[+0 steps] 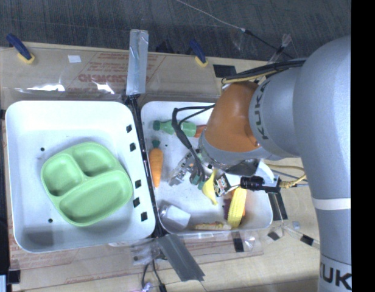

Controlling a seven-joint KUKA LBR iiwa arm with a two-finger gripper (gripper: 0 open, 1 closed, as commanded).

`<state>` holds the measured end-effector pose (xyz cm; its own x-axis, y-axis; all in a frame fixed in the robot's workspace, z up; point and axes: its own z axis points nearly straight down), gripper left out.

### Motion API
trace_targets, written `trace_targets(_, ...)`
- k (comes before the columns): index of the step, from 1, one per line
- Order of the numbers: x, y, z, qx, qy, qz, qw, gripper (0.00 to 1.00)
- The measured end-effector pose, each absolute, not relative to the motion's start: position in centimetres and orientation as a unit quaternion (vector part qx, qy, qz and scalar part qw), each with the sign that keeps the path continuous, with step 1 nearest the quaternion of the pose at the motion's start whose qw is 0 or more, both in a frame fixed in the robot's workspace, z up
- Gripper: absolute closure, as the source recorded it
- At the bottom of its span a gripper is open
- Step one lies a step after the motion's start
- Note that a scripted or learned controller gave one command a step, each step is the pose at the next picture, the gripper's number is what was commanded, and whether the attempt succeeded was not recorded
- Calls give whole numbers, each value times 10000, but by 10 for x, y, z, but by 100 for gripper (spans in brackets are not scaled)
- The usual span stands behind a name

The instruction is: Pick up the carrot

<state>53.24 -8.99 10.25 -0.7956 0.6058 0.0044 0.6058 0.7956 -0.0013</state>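
The orange carrot [156,166] lies lengthwise along the left wall of the right bin [260,221], its green top pointing to the back. My gripper [183,171] hangs low over the bin floor just to the right of the carrot, a short gap away from it. The orange wrist band and grey arm cover the bin's right half.
A green divided plate [86,182] sits in the left bin [23,132]. In the right bin are a green item [175,127] at the back, a banana [209,188], a yellow corn cob [236,205], a pale block [175,215] and a thin tan piece [209,226] at the front.
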Motion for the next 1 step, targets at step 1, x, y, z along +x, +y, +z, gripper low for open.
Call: trace_targets(1, 532, -89, 102, -3193, -9477, -1, 26, 0)
